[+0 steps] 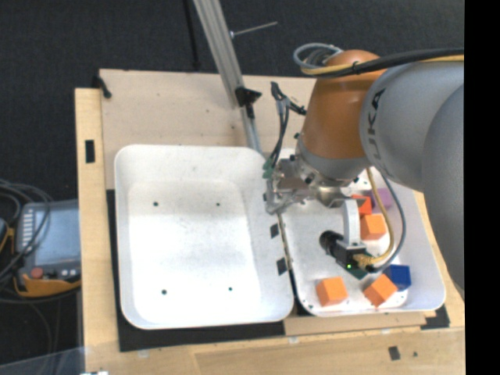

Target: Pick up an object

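Camera view: the grey arm (422,108) with its orange band (340,104) reaches in from the right and covers the upper part of the right bin (426,291). Its wrist hardware hangs at the centre of the frame, over that bin's upper left corner; the jaws are hidden under it, so whether they are wide or narrow cannot be told. Below and to the right lie an orange block (331,291), a second orange block (380,289), a third orange block (373,226) and a blue block (398,276), all apart from the wrist. The left bin (195,237) sits beside it on the counter (94,209).
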